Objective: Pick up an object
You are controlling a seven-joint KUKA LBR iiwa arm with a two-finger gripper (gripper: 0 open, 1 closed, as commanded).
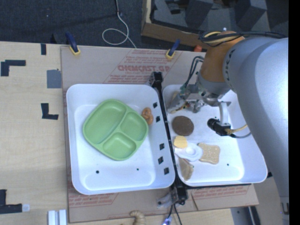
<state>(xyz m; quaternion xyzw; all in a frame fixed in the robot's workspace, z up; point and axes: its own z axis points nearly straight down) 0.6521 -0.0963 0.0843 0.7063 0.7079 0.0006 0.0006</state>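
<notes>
My gripper [186, 103] is low over the far left corner of the right bin [248, 165], close to the divider between the bins. Just in front of it lies a round brown patty [183, 125]. Nearer the front of the same bin are a yellow cheese piece [180, 141], a white fried egg [191, 150], a slice of toast [209, 153] and a tan bread piece [186, 168]. I see nothing clearly held by the gripper.
The left bin [117, 179] holds a green divided plate [115, 129] and a small brown pastry [147, 115] by its right wall. The grey arm [262, 88] covers the right bin's far right side. Blue clamps [71, 43] pin the cardboard at the back.
</notes>
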